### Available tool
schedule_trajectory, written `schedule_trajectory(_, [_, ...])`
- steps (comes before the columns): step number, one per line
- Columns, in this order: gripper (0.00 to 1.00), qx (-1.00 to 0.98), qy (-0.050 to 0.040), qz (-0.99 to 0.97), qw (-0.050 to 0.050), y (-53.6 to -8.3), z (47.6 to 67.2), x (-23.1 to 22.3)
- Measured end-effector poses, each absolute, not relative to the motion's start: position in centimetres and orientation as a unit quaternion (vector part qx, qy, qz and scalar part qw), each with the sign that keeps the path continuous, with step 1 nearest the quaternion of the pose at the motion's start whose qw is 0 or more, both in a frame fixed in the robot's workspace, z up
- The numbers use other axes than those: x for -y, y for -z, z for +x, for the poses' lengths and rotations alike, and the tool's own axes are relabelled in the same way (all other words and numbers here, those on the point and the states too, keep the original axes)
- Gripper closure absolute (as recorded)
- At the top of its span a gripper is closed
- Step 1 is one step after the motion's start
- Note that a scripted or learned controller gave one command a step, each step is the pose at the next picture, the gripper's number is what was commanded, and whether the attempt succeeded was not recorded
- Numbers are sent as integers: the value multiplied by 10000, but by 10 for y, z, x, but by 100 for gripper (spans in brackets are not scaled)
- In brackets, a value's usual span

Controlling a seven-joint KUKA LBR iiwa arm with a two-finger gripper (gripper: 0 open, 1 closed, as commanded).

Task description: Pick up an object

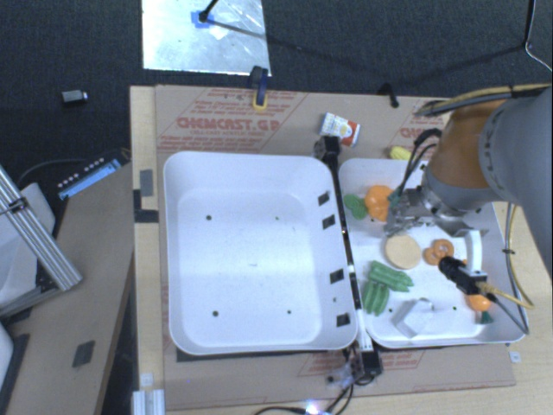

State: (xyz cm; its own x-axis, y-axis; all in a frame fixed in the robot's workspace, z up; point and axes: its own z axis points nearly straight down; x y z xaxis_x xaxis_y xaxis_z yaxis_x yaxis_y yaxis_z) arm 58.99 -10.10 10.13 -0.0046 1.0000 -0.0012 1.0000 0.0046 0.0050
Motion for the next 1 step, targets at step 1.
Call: schedule_trajectory(1, [100,-7076,4,7066,-12,-83,555,85])
